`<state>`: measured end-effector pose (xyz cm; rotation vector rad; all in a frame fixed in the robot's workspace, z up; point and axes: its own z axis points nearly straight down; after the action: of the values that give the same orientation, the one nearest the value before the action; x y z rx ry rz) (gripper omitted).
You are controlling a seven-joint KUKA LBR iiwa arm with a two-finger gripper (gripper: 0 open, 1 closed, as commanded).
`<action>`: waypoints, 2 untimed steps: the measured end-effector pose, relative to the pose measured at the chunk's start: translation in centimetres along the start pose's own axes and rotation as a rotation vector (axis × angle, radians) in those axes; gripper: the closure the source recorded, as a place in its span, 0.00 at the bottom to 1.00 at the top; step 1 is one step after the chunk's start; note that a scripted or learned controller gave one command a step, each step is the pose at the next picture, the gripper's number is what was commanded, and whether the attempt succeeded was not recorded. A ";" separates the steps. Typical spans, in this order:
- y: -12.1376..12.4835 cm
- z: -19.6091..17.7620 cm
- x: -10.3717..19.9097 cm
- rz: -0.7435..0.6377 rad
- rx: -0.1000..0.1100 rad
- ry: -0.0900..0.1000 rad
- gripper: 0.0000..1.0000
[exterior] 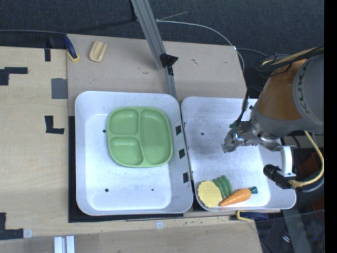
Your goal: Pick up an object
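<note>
Three small toy foods are seen bunched in the near corner of the right bin [210,115]: a yellow disc [209,193], a green ridged piece [224,183] partly tucked behind it, and an orange carrot [236,196] with a green tip, lying on its side along the bin's near wall. The disc and the carrot are touching or nearly so. In the left bin [89,141] a green divided plate [140,136] is lying flat.

All three toys are judged to be light, stiff plastic with smooth and probably slippery skins, and nothing fragile is expected. The carrot is taken as the easiest target: it tapers, so a hold across its thicker middle, with the jaws set square to its length, is judged safest. The disc lies flat and thin and would likely be hard to pinch.

The hand [231,141] is seen low over the middle of the right bin, well apart from the toys and farther from the near wall than they are. No object is seen in it. Whether the jaws stand wide or narrow cannot be told, because the tip is small and blurred.
</note>
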<state>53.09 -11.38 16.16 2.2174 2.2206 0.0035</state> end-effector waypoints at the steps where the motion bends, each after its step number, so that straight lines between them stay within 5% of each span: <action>1: 0.1 -5.3 0.0 0.000 0.000 0.000 1.00; 2: 0.0 -5.9 5.9 -0.006 0.004 0.003 1.00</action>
<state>53.03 -5.49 22.05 2.2146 2.2308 0.0021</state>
